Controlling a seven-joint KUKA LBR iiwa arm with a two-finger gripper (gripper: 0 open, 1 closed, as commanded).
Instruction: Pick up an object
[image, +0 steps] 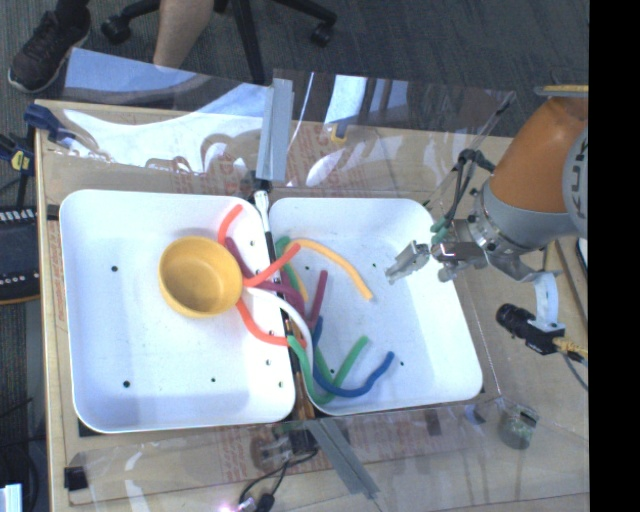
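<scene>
Tool (408, 262) hovers over right bin (440, 330), upper right part; cannot tell whether spread or pressed together, nothing visibly pinched. Nearest object: yellow strip (340, 265), lying just left of tool, long axis running left-right, curving downward at tool-side end.

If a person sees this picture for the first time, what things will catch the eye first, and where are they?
First is the yellow bowl, sitting in the left bin. Next is the tangle of coloured cords, lying across the divide between the two bins and spreading into the right bin. The gripper hangs over the right bin's right part, with nothing between its fingers.
</scene>
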